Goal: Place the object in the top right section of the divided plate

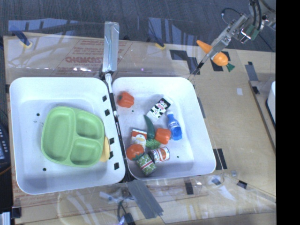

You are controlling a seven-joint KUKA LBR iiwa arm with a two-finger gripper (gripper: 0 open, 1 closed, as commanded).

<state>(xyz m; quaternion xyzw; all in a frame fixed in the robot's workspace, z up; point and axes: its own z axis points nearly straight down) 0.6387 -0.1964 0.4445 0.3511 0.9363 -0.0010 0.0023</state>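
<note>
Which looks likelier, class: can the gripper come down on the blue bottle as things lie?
Probably yes: the blue bottle lies uncovered in the right bin, nothing above it, though an orange toy crowds one side.

Two white bins side by side on bench. Left bin point(23, 172) holds green divided plate point(72, 136), three sections, yellow item point(106, 149) just beside its right edge. Right bin point(199, 144) holds clutter: orange pepper point(125, 99) far left, milk carton point(159, 108), blue bottle point(174, 126), green pod point(149, 127), orange block point(163, 135), tomato point(134, 151), small cans point(153, 159) near front. Gripper point(199, 68) above bench past right bin's far right corner, beside orange carrot-like toy point(220, 58). Grey tape strip point(110, 46) at bins' far junction.
</note>
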